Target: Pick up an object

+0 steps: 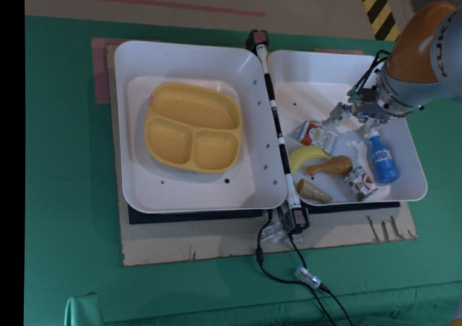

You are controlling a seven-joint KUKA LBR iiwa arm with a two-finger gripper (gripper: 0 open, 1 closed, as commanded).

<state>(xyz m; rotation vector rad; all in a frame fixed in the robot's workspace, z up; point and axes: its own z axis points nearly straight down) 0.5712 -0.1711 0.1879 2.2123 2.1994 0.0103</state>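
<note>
The pincer hangs over the right bin, near its upper right part, at the end of the grey arm with its orange band. Its two fingers stand spread apart, with nothing between them, so it is open and holds nothing.

The things to be picked all lie in the lower half of that bin. Closest is the blue bottle, lying just below and a little to the right of the pincer, its white cap pointing up toward it; from this slanted view it is hard to say whether a fingertip touches the cap. To the lower left of the pincer lies a small carton with red and white print. Below the carton come a banana and a brown drumstick, touching or nearly so. A small printed can rests between the drumstick and the bottle, and a cone-shaped piece lies near the bin's lower edge.

The left bin holds a yellow divided tray. Both bins sit on cardboard over the green tabletop.
</note>
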